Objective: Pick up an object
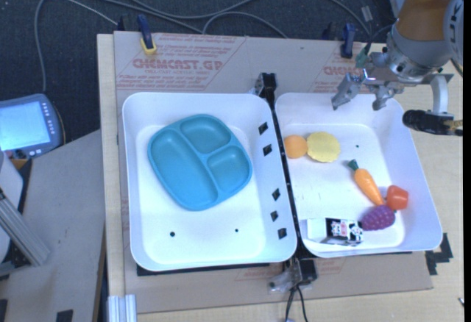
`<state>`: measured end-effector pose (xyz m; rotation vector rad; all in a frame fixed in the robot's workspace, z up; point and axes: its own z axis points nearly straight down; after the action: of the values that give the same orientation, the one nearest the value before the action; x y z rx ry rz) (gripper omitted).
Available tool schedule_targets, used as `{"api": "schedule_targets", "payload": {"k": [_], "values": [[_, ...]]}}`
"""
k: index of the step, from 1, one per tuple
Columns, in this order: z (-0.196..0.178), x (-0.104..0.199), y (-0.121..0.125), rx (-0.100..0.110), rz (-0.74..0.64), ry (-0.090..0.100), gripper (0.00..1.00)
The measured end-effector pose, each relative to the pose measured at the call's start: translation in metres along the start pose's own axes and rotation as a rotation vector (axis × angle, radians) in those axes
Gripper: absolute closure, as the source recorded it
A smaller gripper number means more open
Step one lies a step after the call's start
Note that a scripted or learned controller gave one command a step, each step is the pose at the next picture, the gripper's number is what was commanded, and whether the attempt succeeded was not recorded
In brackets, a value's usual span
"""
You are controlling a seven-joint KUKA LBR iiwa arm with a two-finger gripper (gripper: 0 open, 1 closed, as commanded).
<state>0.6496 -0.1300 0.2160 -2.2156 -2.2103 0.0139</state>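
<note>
- Two shallow white bins sat side by side on the bench: the left bin (140, 240) at centre frame, the right bin (419, 166) toward the right of the frame.
- The left bin held a blue sectioned tray (199, 160), lying tilted.
- The right bin held an orange ball (295, 146) touching a yellow disc (323, 147) near its upper left.
- A toy carrot (366, 182), a small red-orange piece (397, 197) and a purple grape cluster (377, 217) lay close together at the bin's lower right.
- A black-and-white carton (335, 230) lay along the near wall.
- The gripper (363, 97) hung over the right bin's far rim, upper right of frame, its fingers spread apart and grasping nothing.
</note>
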Motion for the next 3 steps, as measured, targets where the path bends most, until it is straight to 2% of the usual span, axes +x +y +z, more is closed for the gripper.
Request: {"api": "schedule_targets", "payload": {"k": [1,2,3], "values": [[-0.008,0.000,0.003,-0.014,-0.003,-0.002,0.00],[0.036,-0.002,-0.003,-0.010,-0.002,-0.001,0.00],[0.097,-0.006,0.001,-0.009,-0.002,-0.001,0.00]]}}
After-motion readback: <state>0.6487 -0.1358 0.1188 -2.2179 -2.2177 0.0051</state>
